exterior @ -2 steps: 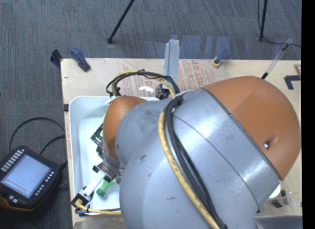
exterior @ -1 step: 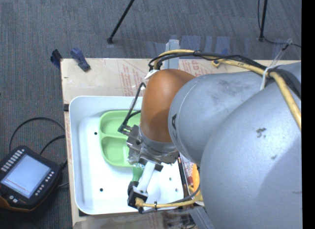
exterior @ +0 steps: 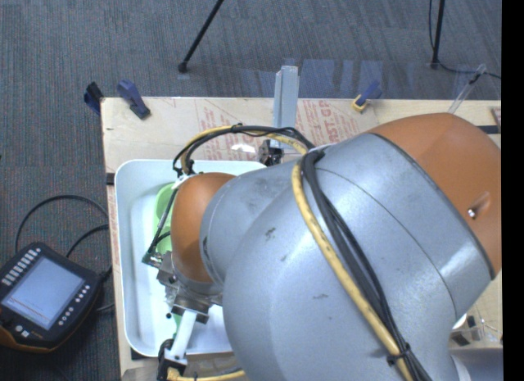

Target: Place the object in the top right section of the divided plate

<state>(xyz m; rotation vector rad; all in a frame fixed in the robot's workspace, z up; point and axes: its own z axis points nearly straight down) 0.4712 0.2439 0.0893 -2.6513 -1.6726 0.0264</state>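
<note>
My grey, orange-banded arm (exterior: 344, 248) hangs over the shallow white bin (exterior: 131, 240), covering a pale green plate (exterior: 164, 207) near its left wall.

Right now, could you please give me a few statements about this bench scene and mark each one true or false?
1. The arm covers most of the bench and reaches over the left white bin. True.
2. A green divided plate shows at the arm's left edge, inside that bin. True.
3. The plate lies on the carpet beside the bench. False: it sits in the white bin.
4. A handheld pendant with a screen lies on the floor left of the bench. True.
5. The cable running over the arm is red. False: it is yellow.
6. Two blue clamps grip the bench's far edge. True: one is at the left and one further right.
</note>
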